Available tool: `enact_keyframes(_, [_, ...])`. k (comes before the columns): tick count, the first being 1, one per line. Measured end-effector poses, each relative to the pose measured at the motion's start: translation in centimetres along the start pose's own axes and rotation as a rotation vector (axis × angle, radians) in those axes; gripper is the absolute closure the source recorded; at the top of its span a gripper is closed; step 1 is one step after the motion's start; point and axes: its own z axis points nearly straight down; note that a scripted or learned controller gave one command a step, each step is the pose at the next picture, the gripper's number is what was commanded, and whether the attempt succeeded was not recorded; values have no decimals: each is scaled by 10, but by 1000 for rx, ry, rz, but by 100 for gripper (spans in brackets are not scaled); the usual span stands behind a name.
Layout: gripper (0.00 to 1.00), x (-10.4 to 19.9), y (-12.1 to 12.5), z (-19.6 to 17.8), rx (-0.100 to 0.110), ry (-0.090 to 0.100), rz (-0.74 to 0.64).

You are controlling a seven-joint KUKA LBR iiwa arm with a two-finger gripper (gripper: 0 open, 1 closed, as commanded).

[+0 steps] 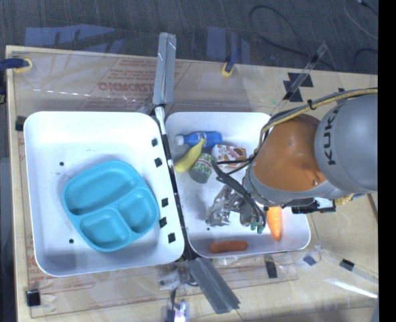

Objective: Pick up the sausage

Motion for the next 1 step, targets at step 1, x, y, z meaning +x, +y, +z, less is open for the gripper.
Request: enact_keyframes(1, [100,32,70,-90,2,-6,-384])
